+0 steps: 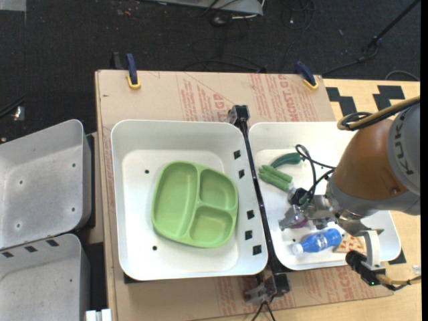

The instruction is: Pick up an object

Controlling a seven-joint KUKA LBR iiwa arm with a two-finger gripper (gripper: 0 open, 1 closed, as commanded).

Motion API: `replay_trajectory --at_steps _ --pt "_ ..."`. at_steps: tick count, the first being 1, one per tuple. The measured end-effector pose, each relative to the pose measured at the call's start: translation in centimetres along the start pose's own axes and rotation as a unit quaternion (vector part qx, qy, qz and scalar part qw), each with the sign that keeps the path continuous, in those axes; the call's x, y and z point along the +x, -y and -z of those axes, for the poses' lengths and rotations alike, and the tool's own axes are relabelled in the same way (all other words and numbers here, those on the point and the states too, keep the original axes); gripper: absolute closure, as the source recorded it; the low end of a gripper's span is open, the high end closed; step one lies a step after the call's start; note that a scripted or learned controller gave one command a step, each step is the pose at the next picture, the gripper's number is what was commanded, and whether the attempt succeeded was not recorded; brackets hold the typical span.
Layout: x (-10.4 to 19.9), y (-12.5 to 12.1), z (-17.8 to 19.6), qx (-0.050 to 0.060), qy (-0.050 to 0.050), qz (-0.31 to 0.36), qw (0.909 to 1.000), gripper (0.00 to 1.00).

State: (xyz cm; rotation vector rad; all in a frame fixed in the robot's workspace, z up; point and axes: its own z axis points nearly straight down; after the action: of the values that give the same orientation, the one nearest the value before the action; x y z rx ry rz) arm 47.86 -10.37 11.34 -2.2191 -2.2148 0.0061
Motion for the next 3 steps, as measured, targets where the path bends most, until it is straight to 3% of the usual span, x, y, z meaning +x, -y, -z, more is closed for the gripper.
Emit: replay_trajectory --at_steps 1,3 --pt "0.0 -0.2 1.4 -0.003 0.0 -0.001 1.0 1.0" --pt "0.5 -0.8 10.1 -0.006 0.001 0.003 1.0 1.0"
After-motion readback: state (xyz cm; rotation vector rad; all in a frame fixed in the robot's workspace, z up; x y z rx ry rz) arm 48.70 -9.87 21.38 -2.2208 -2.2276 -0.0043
